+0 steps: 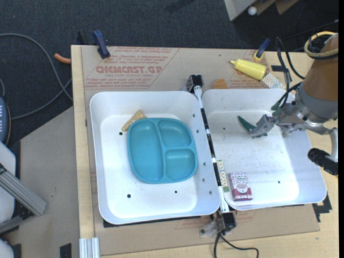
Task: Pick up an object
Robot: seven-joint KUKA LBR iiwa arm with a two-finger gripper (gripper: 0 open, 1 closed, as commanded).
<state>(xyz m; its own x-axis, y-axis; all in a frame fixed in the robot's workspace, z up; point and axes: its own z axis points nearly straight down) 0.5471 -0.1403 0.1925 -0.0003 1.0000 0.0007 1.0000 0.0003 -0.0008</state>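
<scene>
My gripper (262,128) is low over the right bin (301,192), in its upper middle part, with the grey arm and its orange band reaching in from the right. A small dark green object (246,123) lies on the bin floor right at the gripper's left tip, touching it or nearly so. A small red and white packet (239,186) lies in the bin's front left corner. In the left bin (107,198), a teal divided plate (161,150) fills the middle. A tan stick-like piece (133,121) rests at the plate's far left edge.
A yellow bottle-shaped object (249,67) and a small orange piece (219,83) lie on the board behind the right bin. Blue clamps (100,43) hold the board's back edge. A black clip row (207,144) joins the two bins.
</scene>
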